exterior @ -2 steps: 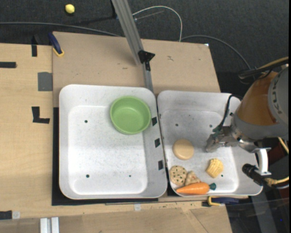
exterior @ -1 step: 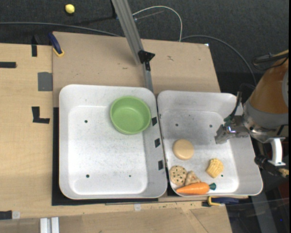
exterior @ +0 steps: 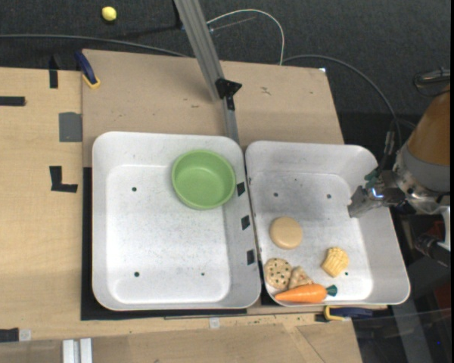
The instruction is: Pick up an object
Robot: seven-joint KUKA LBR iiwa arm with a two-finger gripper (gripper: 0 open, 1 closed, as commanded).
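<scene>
Grey and orange, the arm (exterior: 431, 146) comes in from the right, its gripper (exterior: 361, 202) hovering at the right bin's (exterior: 303, 157) right-hand rim; how it is set cannot be told, and nothing shows in its hold. Left of it and lower lies a tan bun (exterior: 287, 233). Below it sit the corn piece (exterior: 334, 262), a cookie (exterior: 277, 271) and a carrot (exterior: 305, 294). Far to its left, the green bowl (exterior: 203, 179) rests in the left bin (exterior: 136, 278)

Bowl (exterior: 203, 178) matt plastic; bins (exterior: 110, 203) scuffed; bench (exterior: 151, 89) wood.
</scene>
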